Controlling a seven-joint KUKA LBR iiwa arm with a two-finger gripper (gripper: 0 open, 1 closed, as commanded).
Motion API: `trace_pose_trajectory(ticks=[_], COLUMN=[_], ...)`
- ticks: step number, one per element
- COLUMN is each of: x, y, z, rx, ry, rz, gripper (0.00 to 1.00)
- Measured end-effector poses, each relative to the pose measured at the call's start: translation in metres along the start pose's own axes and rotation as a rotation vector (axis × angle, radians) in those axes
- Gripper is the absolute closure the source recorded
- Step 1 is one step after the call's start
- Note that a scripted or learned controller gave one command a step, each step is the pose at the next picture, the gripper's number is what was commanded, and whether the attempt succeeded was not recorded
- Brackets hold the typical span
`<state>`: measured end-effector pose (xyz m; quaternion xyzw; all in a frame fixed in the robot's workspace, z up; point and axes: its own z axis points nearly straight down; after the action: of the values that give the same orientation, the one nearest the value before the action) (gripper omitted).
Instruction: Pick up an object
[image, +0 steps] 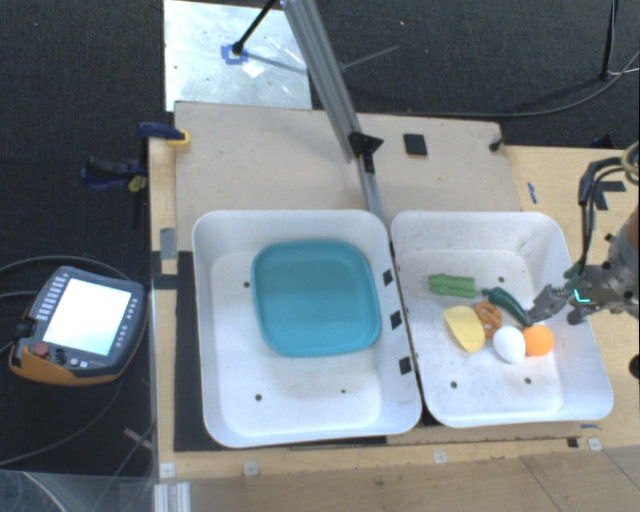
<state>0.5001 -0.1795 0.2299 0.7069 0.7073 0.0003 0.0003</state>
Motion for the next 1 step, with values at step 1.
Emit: trace_pose_trajectory(ticks=[1], x=[0.0], y=[0.0], z=[0.0], rx=[0.0], ry=[0.0], rz=[0.0], gripper=[0.0])
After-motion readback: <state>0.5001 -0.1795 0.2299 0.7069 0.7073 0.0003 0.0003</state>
